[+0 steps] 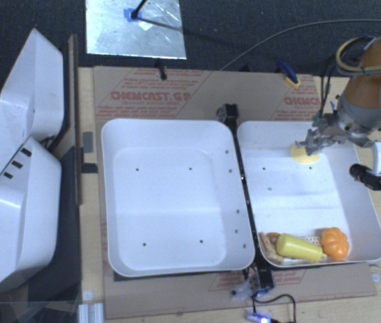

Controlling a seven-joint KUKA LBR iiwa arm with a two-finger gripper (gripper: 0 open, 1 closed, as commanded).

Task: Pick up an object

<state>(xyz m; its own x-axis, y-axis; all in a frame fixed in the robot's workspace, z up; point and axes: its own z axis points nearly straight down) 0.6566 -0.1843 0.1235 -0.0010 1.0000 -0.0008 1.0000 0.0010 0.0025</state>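
End effector [309,145] over a pale yellow object [303,154] in the right bin [359,204].

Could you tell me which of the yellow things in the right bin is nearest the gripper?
The pale yellow flat piece at the far end of the right bin, just under the gripper. The yellow bottle lies at the near edge beside the orange thing.

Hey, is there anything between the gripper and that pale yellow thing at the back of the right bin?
Nothing visible. The gripper sits directly over the pale yellow object in the right bin. The yellow bottle and orange object lie apart at the bin's near edge.
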